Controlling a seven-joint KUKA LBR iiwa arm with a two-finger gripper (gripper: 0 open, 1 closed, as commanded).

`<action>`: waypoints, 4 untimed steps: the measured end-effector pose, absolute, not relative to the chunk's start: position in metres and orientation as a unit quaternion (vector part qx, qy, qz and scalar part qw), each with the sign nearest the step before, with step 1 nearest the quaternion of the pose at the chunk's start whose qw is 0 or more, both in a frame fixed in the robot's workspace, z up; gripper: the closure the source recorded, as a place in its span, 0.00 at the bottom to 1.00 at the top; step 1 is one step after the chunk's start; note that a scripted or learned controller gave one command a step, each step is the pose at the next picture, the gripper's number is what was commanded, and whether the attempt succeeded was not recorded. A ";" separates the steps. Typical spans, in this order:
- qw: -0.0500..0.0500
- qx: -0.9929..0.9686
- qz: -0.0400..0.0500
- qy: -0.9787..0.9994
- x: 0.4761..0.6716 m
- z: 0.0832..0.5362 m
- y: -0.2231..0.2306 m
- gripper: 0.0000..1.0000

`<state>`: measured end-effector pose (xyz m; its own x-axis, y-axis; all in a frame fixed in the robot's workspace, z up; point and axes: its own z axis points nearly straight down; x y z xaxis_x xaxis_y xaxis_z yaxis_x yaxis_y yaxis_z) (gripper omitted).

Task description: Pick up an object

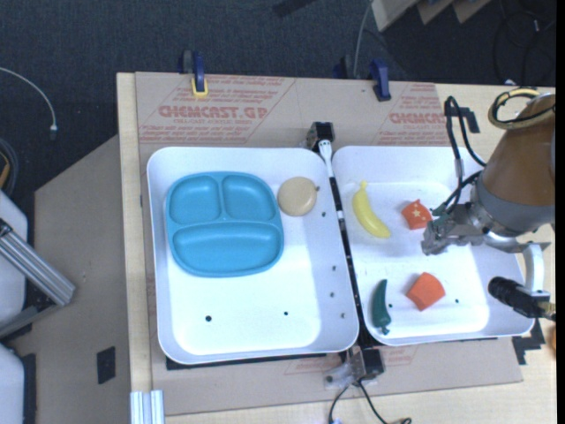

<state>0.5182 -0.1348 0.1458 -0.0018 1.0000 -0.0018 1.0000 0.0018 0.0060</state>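
Note:
The right bin holds a yellow banana near its left wall and a small red strawberry-like piece beside it. Lower down lie an orange-red chunk and a dark green pepper-like piece. My gripper hangs over the middle of this bin, just right of and below the red piece and above the orange-red chunk. Nothing is visibly held in it.
The left bin carries a blue divided plate and a tan round object at its upper right. A ridge with clamps separates the bins. The arm's orange band and black cables cover the right bin's right side.

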 end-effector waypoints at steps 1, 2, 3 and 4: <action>0.003 0.707 0.002 0.708 0.526 0.191 -0.134 1.00; 0.003 0.707 0.001 0.708 0.532 0.240 -0.143 1.00; 0.002 0.707 0.001 0.708 0.533 0.263 -0.143 1.00; -0.001 0.705 0.001 0.709 0.541 0.256 -0.082 1.00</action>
